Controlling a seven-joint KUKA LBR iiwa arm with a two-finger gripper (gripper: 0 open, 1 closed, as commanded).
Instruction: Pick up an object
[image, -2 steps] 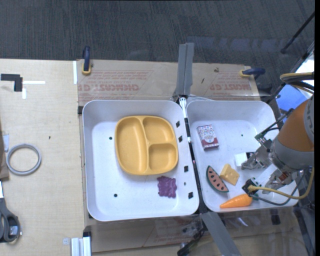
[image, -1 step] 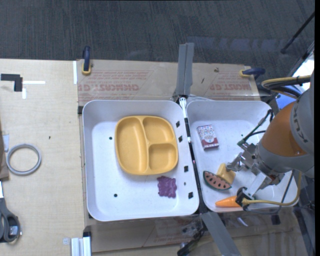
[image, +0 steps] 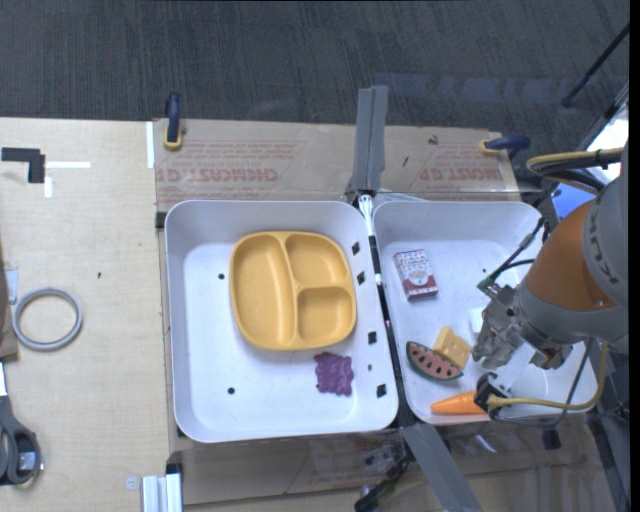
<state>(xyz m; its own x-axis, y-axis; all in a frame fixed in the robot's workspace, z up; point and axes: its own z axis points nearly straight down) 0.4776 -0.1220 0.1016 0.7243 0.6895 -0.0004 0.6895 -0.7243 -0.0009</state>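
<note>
Over the right bin (image: 455, 225), the end effector (image: 492, 352) hovers beside the cheese wedge (image: 452, 346) and watermelon slice (image: 433, 362), likely lining up a pick; its grip state I cannot tell.

Two bins (image: 190, 330), one plate (image: 293, 290), five small toys (image: 334, 373).

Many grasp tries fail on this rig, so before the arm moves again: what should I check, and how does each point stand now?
1. Gripper over the right bin: ok.
2. Targets in that bin, namely watermelon slice, cheese wedge, carrot, red box: ok.
3. Object between the fingers: cannot tell.
4. Watermelon slice apart from cheese wedge: not ok, they touch.
5. Carrot away from the bin's near rim: not ok.
6. Yellow plate and purple grapes apart from the gripper: ok.
</note>
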